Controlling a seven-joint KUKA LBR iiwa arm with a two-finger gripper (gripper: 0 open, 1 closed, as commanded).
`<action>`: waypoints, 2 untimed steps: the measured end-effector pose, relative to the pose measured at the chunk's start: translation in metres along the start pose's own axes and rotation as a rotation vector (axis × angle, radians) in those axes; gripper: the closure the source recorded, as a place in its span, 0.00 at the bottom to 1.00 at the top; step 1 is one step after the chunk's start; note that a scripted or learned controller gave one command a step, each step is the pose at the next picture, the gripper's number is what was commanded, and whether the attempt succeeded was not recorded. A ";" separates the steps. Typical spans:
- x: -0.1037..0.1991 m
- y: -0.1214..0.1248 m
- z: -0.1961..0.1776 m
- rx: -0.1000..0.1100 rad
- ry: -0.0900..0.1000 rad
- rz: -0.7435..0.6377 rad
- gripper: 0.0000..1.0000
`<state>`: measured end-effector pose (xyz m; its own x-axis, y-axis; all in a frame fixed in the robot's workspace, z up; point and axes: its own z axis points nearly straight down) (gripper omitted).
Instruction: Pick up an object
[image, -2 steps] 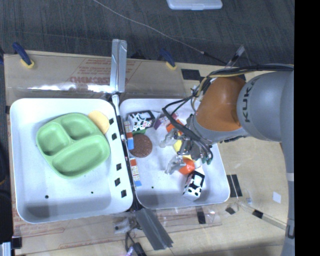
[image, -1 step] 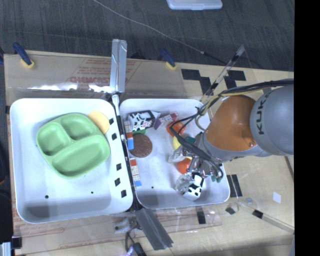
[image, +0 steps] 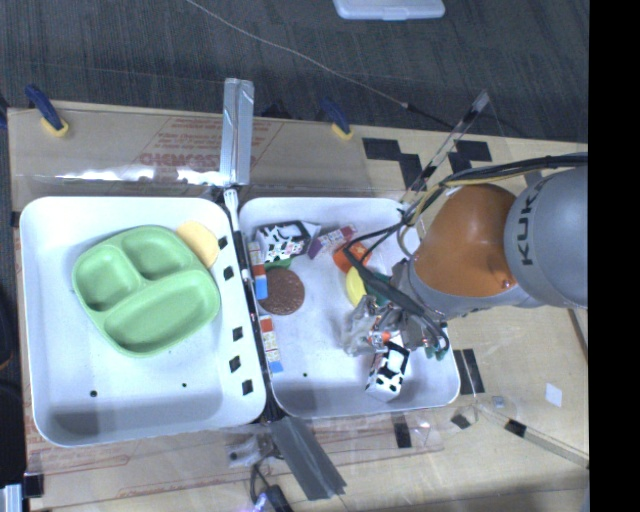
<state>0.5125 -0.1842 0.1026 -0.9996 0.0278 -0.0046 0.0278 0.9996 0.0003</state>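
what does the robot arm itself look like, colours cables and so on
The arm is rounded and grey, with dark lettering on its housing and a glossy orange band above the wrist. Thin dark cables loop from the wrist area. The gripper is a small metallic assembly with bits of coloured wiring.

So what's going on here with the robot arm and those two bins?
The grey and orange arm is reaching into the right bin, its gripper low over a black-and-white spotted toy near the bin's front right corner. Whether it has hold of anything can't be told from here. A brown disc and other small items lie further left in that bin. The left bin holds a green divided plate with a yellow piece at its edge.
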 end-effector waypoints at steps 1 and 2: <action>0.000 0.000 0.000 0.000 0.000 -0.001 0.00; 0.008 0.018 0.011 0.000 0.004 0.022 0.00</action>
<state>0.5049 -0.1659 0.0921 -0.9987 0.0502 -0.0002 0.0502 0.9987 0.0008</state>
